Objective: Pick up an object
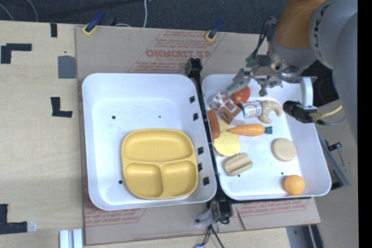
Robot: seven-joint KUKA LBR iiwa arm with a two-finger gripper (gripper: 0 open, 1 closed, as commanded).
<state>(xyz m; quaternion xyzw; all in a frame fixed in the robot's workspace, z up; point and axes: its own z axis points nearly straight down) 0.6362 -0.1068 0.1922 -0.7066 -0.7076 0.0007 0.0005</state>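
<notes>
Grey arm with orange band (302, 14) reaches in over the far end of the right shallow white bin (317, 151); 2-finger gripper (251, 79) sits low over the food pile there; can't tell how the gripper is set; nothing visibly held.

Relative to the orange plastic carrot (250, 130) in the right bin: red tomato-like piece (242, 94) just beyond it, right under the gripper; brown-and-white packet (224, 106) beyond and left; small white jar with label (253, 110) and pale curved piece (271, 107) just beyond; red sausage (214, 123) left; yellow disc (227, 145) near-left; tan bread-roll piece (238, 164) nearer; round beige biscuit (284, 149) near-right; orange ball (294, 184) nearest, right corner.

Left shallow white bin (102, 101), well left of the carrot, holds 1 yellow 3-compartment plastic tray (158, 162).
</notes>
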